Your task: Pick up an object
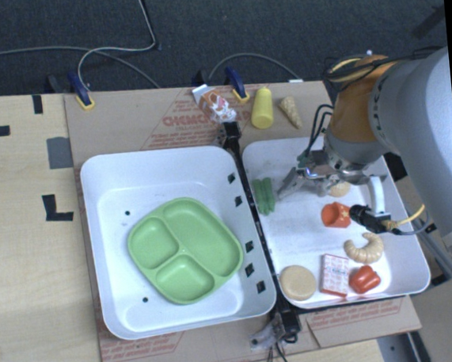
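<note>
Pincer (292,182) just beside green object (264,195).

Cardboard sheet (174,119) behind the left bin (99,180): red printed lettering, upside down, not legible.
Cardboard edge (358,315) in front of the right bin (417,277): red print, too small to read.
Red-and-white packet (335,274): markings unreadable.
</note>
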`<state>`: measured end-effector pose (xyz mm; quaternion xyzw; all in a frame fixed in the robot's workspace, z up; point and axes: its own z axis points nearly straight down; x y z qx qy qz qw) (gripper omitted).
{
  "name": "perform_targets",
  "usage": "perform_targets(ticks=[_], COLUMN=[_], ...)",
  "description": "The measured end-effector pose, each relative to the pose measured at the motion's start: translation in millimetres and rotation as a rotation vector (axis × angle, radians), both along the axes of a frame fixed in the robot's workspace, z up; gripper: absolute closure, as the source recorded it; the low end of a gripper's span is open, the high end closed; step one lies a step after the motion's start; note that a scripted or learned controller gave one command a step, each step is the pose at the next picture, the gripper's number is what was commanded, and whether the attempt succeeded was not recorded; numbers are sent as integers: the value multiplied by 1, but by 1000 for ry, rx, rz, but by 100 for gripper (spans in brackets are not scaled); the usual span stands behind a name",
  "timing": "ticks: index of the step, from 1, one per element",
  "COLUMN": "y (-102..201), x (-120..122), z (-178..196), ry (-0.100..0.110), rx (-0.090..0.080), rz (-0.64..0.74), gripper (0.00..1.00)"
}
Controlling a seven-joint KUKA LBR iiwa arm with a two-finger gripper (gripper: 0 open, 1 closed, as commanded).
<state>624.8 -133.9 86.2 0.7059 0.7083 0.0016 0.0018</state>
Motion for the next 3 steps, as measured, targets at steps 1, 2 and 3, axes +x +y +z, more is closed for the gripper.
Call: perform_targets(ticks=[1,2,3], y=[-55,-55,30], x=[-44,-43,-64], z=[1,11,51], ry=[1,-2,7], rx=[-4,-5,1], rz=[-3,-4,-1], gripper=[0,100,100])
